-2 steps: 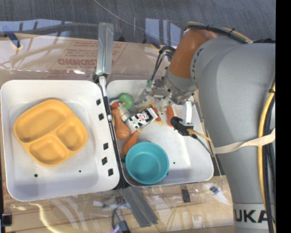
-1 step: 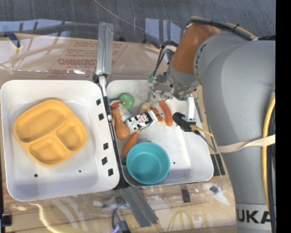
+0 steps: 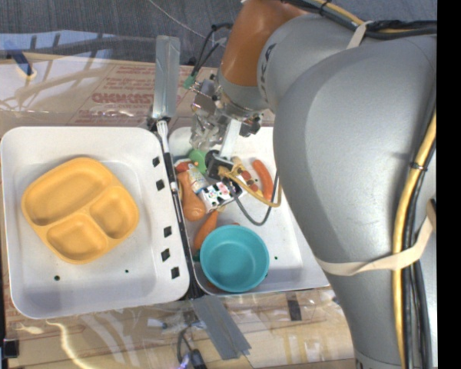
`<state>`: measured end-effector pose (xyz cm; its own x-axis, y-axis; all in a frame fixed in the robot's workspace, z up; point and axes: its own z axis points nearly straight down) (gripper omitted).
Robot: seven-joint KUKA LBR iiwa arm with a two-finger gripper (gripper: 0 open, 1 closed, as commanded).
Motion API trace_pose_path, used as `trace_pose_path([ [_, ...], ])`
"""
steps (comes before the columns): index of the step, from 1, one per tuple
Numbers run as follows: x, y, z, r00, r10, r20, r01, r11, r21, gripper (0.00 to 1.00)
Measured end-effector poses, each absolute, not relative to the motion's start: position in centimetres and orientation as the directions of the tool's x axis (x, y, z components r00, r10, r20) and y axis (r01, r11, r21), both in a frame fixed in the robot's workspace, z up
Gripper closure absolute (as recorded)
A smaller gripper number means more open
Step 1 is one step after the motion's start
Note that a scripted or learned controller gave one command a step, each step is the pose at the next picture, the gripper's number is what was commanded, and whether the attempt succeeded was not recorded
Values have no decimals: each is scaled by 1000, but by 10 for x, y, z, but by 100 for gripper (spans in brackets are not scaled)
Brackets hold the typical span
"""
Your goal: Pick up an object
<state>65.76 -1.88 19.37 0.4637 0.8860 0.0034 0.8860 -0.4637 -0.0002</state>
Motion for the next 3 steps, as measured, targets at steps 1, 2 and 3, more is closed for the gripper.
trace_pose_path([
  [1, 611, -62, 285, 583, 812, 3, 812, -583, 3, 100],
  [2, 541, -101, 332, 378, 926, 0, 926, -378, -2, 100],
  [3, 544, -173, 350, 767, 642, -1, 642, -767, -1, 100],
])
